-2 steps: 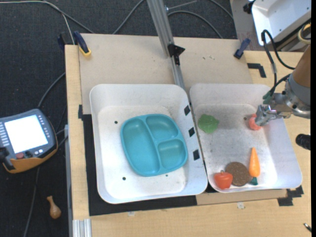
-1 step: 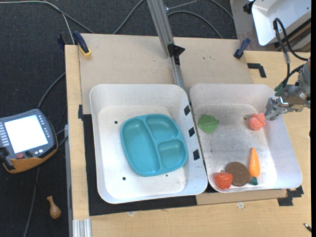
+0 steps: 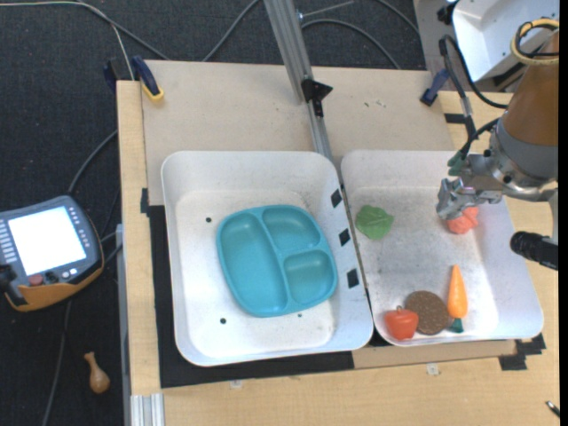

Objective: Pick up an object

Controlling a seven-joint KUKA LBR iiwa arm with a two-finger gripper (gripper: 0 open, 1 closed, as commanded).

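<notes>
On the bench the right bin is holding the gripper, grip unreadable, hovering over a salmon-pink object near its far wall, risking nudging it away

Five small things lie in the right bin. A green leafy piece rests near its left wall, toward the back. A pinkish-orange lump sits at the back right, just under the tool and partly hidden by it. At the front, a red tomato-like piece touches a round brown patty, and an orange carrot stands lengthwise against the patty's right side.
</notes>
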